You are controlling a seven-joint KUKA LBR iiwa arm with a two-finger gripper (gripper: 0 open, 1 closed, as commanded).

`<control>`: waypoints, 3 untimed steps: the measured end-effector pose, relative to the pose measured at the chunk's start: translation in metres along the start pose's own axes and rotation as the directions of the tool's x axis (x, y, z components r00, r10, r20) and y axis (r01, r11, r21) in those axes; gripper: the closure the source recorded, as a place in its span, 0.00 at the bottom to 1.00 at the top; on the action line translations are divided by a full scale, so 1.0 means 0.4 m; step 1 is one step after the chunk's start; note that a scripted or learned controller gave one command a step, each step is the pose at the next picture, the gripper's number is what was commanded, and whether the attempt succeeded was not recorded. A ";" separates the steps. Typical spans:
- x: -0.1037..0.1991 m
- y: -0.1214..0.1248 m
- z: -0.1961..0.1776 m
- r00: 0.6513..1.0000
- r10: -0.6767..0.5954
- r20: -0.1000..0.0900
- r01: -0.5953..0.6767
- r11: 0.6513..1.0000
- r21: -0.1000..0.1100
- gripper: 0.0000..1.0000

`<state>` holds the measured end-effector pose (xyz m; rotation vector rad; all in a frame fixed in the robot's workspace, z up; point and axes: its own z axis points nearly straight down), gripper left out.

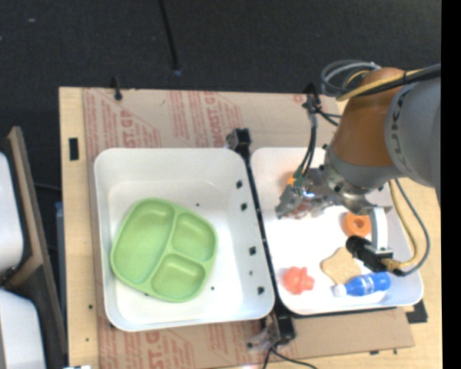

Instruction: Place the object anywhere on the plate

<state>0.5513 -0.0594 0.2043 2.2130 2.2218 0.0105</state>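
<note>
Two white bins point(107, 206) side by side on a cardboard-covered bench point(161, 118).

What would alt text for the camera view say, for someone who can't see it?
The arm's gripper hangs over the right bin, which holds a red toy, toast, a blue bottle and an orange piece. A green plate with three sections lies in the left bin.
</note>
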 end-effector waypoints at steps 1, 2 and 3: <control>-0.007 -0.005 -0.017 1.000 0.005 0.001 -0.005 1.000 0.008 1.00; 0.186 0.180 -0.055 1.000 -0.002 -0.001 0.002 1.000 0.007 1.00; 0.245 0.310 -0.156 1.000 0.002 0.001 -0.002 1.000 0.004 1.00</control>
